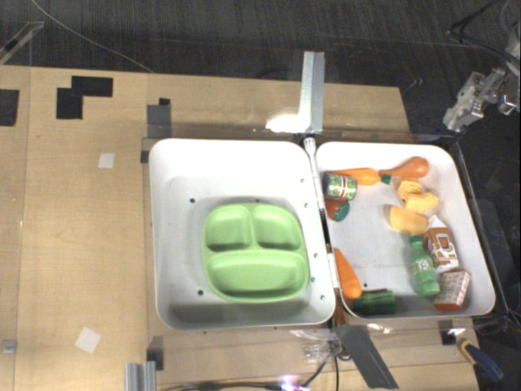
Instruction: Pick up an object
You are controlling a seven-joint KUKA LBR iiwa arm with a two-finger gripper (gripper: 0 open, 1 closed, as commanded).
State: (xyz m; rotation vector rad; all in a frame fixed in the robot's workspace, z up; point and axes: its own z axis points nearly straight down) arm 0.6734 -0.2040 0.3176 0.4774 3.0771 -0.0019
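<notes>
The right bin (370, 239) holds several toy foods. A small can (341, 187) and an orange carrot (359, 175) lie at its back left, and an orange drumstick shape (411, 168) lies at the back. Yellow pieces (411, 206) sit right of centre. A brown carton (440, 247), a green bottle (422, 271) and a red-and-white box (453, 290) line the right side. A second carrot (348, 274) and a dark green vegetable (374, 302) lie at the front left. My gripper (467, 111) hangs outside the bin, above its far right corner, with nothing seen in it.
The left bin (175, 186) bears a green divided plate (256, 251). A metal post (313, 88) stands behind the seam between the bins. Wooden bench top stretches to the left.
</notes>
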